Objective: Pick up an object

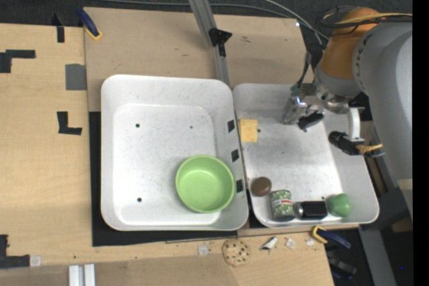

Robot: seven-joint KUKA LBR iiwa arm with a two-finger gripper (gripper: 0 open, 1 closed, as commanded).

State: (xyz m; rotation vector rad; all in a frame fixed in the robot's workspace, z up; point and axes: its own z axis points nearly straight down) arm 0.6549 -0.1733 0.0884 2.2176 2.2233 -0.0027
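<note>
My gripper [301, 115] hangs over the far right part of the right bin [305, 164], with bare bin floor beneath it. A yellow block [249, 130] lies at the bin's left wall, well to the gripper's left. Along the near edge sit a brown round piece [260, 185], a green-labelled can [281, 204], a black oblong thing [310, 209] and a green ball [339, 205]. A green bowl [204, 183] stands in the left bin [154, 137] at its near right corner. I see nothing in the gripper.
A slanted metal pole [201, 3] comes down to the far gap between the bins. A small round cookie-like disc [233, 252] and bits of debris lie on the bench in front of the bins. The grey arm [385, 77] fills the right side.
</note>
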